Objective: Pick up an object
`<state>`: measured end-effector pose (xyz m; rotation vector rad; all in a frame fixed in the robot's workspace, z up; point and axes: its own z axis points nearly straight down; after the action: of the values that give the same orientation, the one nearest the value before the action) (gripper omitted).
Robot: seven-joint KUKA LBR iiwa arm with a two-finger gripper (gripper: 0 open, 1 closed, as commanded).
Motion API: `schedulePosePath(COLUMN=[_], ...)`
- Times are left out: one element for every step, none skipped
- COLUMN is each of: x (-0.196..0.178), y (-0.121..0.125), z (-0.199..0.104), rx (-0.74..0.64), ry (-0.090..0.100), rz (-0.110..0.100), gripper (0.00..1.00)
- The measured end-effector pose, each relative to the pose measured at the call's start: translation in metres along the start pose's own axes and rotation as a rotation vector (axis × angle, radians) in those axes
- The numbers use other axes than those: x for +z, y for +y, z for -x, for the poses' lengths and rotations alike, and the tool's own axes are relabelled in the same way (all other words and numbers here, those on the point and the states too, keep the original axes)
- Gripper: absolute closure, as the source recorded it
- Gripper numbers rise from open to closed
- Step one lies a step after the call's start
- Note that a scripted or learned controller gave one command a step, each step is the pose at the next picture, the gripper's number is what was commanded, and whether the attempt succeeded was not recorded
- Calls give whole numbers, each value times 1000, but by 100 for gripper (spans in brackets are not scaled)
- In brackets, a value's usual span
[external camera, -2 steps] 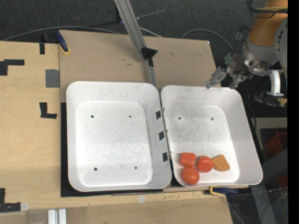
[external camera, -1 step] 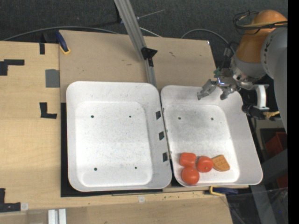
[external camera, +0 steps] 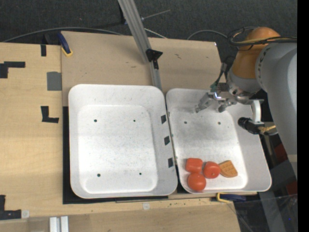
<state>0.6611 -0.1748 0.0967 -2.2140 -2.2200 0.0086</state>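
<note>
The tabletop (external camera: 111, 57) is a pale wooden board with dark tape marks on its left part, and it carries two shallow white bins side by side. The left bin (external camera: 116, 139) is the larger one in view. The right bin (external camera: 212, 134) holds all the loose things, and they sit bunched in its near corner, well apart from the arm.

The grey arm (external camera: 277, 81), with its orange band (external camera: 251, 52) above the wrist, reaches in from the right and hangs over the far end of the right bin. A slanted metal pole (external camera: 137, 28) crosses the far side of the tabletop and ends near the gap between the bins.

The tool (external camera: 211, 105) sits at the far end of the right bin, its two fingers spread apart at a moderate width with nothing between them.

The candidates for picking are three red tomato-like pieces (external camera: 200, 170) touching one another, and just beside them on the right a small orange-brown piece (external camera: 228, 168) that looks like a biscuit or bread slice.

As a judgement, the task is at its beginning: no grasp is made, nothing is lifted, and the tool has yet to travel toward the near corner, descend over one piece and close on it.
</note>
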Motion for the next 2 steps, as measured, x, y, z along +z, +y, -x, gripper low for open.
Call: schedulePosePath(x=[-15,-76], y=[2,6], z=[0,6], rx=[-2,2], ry=[-1,-2], rz=[7,13], gripper=[100,100])
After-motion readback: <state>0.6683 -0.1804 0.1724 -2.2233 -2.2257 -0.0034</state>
